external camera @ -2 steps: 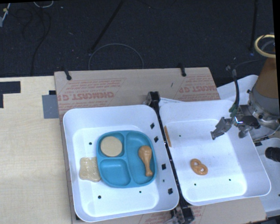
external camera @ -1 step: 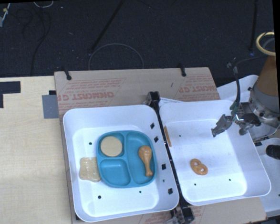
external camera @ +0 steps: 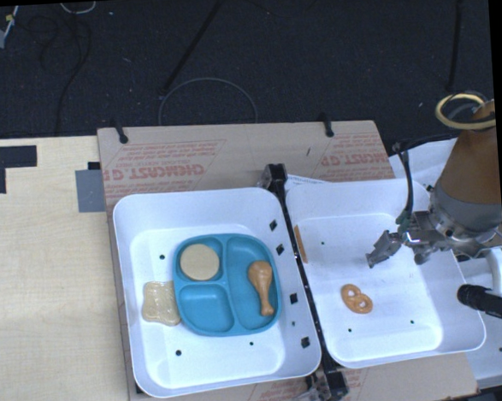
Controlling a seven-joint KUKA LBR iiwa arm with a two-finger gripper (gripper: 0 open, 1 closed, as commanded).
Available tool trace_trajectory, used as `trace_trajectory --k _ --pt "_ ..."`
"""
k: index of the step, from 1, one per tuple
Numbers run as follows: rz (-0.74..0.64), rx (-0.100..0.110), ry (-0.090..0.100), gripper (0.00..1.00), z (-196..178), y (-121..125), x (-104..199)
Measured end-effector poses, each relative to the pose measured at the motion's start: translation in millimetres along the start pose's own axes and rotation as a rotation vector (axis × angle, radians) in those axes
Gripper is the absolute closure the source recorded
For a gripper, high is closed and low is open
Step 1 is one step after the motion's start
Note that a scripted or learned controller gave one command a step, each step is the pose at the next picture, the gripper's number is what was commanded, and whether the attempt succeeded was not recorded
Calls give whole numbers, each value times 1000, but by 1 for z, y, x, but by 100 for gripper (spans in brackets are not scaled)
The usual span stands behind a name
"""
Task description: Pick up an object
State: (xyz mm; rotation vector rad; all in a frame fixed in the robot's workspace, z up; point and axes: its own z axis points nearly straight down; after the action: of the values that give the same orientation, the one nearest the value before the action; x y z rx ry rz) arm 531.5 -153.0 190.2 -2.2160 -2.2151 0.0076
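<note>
Gripper [external camera: 390, 250] above right bin [external camera: 453, 331], jaws seemingly spread, grasping nothing; pretzel [external camera: 356, 299] nearby, unobstructed.

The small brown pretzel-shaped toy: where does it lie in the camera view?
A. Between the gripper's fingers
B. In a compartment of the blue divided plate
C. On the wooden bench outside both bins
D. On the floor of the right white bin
D. The small brown pretzel-shaped toy lies on the floor of the right white bin, apart from the gripper, which is above and to its right.
</note>
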Motion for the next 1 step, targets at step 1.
trace_trajectory --k 1 --pt "0 -2 0 0 46 4 7"
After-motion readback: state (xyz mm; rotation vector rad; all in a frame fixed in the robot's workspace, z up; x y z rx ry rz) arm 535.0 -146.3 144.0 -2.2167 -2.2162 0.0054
